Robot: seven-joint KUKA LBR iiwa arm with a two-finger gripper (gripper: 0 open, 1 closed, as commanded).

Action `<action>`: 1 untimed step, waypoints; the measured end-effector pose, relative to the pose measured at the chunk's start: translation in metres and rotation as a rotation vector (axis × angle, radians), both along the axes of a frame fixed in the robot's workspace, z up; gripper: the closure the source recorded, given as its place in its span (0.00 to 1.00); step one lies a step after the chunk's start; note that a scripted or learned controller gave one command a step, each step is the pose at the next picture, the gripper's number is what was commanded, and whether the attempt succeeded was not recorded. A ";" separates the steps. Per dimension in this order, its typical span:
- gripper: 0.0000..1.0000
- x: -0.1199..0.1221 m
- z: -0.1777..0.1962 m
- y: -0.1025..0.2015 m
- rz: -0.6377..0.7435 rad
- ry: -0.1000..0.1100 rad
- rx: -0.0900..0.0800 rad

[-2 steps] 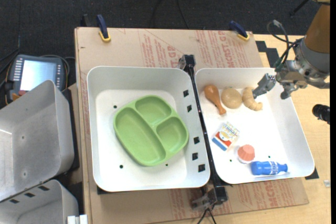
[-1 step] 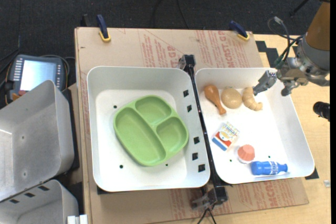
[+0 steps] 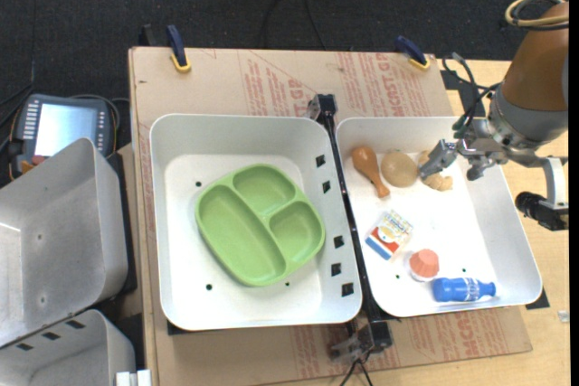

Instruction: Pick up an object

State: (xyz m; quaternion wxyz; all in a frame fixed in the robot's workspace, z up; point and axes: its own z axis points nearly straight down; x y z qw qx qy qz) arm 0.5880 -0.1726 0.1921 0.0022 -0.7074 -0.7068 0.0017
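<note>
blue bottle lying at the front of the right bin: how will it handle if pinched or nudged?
The small blue plastic bottle lies on its side, so a nudge across its round body would probably roll it. It looks small and likely light. Its smooth surface may slip in the pincer. It sits close to the white right bin's front wall, limiting finger room.

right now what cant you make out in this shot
- Hand: too small and blurred in the camera view to read its state.
- Tan piece by the hand: partly covered by it, so contact is unclear.
- Small packet: print too small to read.
- Arm: cut off by the right edge.
</note>
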 end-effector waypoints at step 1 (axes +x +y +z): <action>0.00 -0.003 -0.061 -0.007 -0.002 0.000 0.000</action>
